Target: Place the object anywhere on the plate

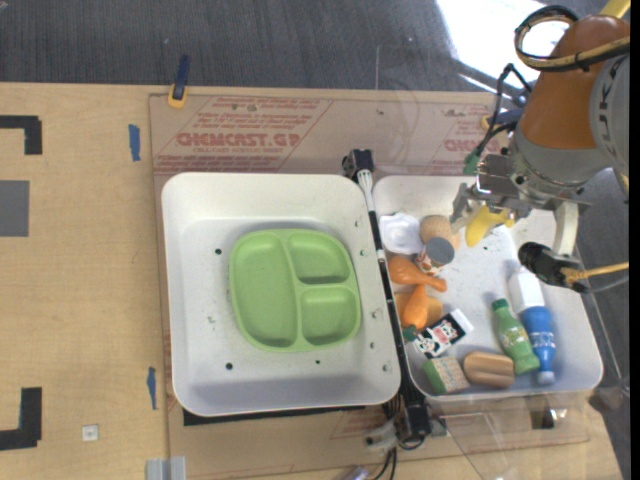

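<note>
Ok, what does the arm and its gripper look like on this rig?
The arm is grey with a broad orange band above the wrist. Black and yellow cables loop over its top. The gripper is a metallic grey block with dark fittings.

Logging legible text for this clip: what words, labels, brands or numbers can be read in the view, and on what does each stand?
"CHEMCAST GP", roughly, in large red letters on the brown sheet behind the left bin; blurred, so the spelling is uncertain.
Smaller red lines above and below it: too small to read.
Mirrored red print on the sheet behind the right bin: unreadable.
Labels on the green bottle, blue bottle and black-and-white packet: too blurred to read.
</note>
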Robot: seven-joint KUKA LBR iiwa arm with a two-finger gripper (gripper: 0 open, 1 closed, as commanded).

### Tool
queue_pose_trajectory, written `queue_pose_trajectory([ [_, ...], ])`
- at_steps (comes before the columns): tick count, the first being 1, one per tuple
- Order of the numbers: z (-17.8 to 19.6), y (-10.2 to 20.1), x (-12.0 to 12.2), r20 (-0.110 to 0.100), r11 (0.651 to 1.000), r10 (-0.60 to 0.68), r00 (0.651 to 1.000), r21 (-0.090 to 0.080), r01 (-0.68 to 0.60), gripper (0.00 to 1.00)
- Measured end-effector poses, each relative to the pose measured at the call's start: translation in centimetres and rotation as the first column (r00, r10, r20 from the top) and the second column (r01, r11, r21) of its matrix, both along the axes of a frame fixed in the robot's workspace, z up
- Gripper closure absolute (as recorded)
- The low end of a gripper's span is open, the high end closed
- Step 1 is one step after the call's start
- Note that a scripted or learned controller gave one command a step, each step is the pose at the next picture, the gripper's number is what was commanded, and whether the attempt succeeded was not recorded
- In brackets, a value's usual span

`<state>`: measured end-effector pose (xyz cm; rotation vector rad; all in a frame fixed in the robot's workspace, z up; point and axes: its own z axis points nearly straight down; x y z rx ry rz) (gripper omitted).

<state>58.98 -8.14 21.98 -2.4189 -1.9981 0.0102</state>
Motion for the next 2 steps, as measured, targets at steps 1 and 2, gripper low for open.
queue_pose_trajectory([
  [1,-0.9,5.5,-4.1,-0.003,0.998,-0.069,0.998,0.004,0.069,1.00],
  [2,-3.9,11.3,-6.7,-0.008,0.922,-0.386,0.922,-0.001,0.386,1.00],
])
